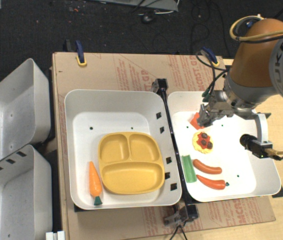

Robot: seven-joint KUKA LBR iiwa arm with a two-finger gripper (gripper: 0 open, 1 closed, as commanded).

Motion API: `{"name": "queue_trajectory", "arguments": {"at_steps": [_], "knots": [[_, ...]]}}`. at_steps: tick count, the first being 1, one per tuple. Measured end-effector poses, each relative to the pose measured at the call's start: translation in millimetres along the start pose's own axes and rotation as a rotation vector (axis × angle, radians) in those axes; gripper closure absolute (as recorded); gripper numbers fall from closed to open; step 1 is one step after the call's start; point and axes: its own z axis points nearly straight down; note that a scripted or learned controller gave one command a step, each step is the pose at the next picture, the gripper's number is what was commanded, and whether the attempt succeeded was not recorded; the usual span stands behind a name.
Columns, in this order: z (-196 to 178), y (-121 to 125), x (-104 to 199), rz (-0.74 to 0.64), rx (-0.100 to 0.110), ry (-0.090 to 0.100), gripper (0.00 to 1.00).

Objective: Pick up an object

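In the right bin (241, 184), my gripper (205, 118) hangs low near the back left, right over an orange-red piece (195, 120) that shows only partly under it. Just in front lies a yellow pizza slice with dark toppings (202, 142). Nearer the front lie a sausage (207, 167), a red chili pepper (212, 183) and a green block (188, 168) by the left wall. Nothing shows between the fingers.
The left bin (76, 134) holds a yellow divided tray (130, 163) and a carrot (95, 183) at its front left. Two white bins (11, 134) stand off the bench to the left. Blue clamps (80, 54) sit on the bench's back edge.
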Motion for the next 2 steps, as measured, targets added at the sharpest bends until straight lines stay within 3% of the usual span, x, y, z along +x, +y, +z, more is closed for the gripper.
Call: {"name": "queue_trajectory", "arguments": {"at_steps": [1, 2], "knots": [[13, 8, 50, -0.001, 0.001, 0.001, 1.00], [3, 20, 105, -0.003, -0.003, 0.002, 1.00]]}}
